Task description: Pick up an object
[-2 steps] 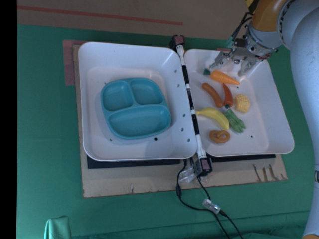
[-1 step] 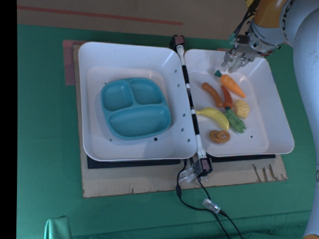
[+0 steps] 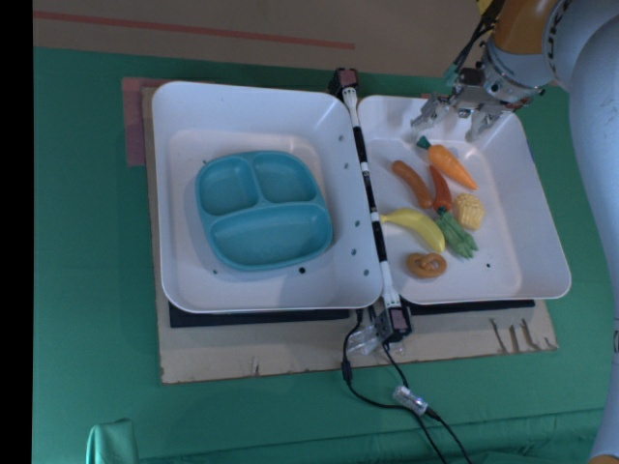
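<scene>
A toy carrot [image 3: 452,165] lies near the far edge of the right bin [image 3: 542,259], tip pointing toward the bin's right wall. Just above its green end hangs the gripper [image 3: 451,126], fingers spread apart with nothing between them. Nearer the middle lie a sausage [image 3: 413,184], corn [image 3: 470,211], a banana [image 3: 414,226] and a pretzel [image 3: 426,265] (closest to the near edge). The left bin [image 3: 184,114] carries a blue divided plate [image 3: 263,209].

Divided plate [image 3: 263,210] in left bin [image 3: 184,104]; carrot [image 3: 451,165], banana [image 3: 416,226], corn [image 3: 470,211] in right bin [image 3: 542,249].
</scene>
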You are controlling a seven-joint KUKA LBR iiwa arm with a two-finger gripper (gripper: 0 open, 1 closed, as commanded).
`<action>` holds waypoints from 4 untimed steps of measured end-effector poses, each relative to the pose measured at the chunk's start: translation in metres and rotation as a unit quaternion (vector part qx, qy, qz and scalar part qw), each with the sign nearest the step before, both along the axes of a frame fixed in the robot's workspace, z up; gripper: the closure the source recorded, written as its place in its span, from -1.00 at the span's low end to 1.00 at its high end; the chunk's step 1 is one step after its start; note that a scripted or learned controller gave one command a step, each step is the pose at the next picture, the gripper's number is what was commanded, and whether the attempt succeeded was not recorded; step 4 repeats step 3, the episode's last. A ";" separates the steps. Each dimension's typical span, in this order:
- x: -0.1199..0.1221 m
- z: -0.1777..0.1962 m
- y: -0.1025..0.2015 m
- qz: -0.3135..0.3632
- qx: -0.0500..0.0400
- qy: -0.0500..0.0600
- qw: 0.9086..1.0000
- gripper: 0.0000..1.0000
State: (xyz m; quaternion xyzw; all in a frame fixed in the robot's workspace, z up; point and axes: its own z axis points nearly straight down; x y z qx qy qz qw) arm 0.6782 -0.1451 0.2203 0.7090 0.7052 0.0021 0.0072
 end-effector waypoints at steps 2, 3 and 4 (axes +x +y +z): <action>-0.062 -0.019 -0.009 0.000 0.000 -0.001 1.000 1.00; -0.051 0.079 0.017 0.001 0.002 0.004 1.000 1.00; -0.051 0.079 0.017 0.001 0.002 0.004 1.000 1.00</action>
